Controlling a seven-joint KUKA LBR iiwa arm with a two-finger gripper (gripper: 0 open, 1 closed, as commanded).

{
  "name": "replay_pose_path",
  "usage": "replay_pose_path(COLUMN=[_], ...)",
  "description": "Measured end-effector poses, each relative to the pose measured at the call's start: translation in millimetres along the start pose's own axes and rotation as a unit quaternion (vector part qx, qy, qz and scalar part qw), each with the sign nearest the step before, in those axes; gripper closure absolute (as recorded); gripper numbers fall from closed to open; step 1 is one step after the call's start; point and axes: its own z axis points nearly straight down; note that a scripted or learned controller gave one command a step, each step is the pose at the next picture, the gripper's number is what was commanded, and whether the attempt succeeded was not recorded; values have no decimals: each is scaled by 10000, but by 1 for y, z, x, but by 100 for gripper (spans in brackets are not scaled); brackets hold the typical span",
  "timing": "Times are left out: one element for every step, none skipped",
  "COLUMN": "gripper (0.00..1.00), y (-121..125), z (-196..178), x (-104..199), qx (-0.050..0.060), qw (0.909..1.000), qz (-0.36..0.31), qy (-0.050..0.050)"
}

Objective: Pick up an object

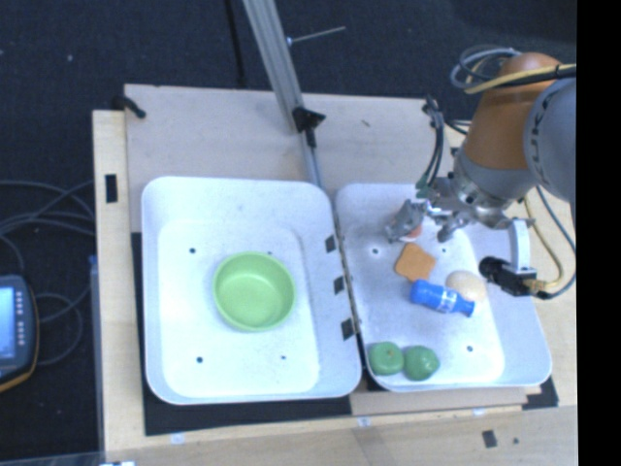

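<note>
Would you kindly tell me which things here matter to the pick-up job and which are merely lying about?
Job: gripper; orange block; blue bottle; cream ball; two green pieces.
Lying about: green bowl; handheld pendant; metal post.

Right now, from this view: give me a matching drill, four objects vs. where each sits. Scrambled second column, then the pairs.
Things:
1. green bowl
2. orange block
3. blue bottle
4. two green round objects

Places:
A. near edge of the right bin
B. middle of the left bin
C. just below the gripper, right bin
D. lying beside a pale round object, right bin

Pairs: 1-B, 2-C, 3-D, 4-A
</note>
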Motion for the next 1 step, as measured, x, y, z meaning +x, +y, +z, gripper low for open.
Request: replay_pose_path(gripper=[0], y=[0], z=[42], x=[-1], qx=[-2], qw=[10000], qz=[-1], qy=[-1])
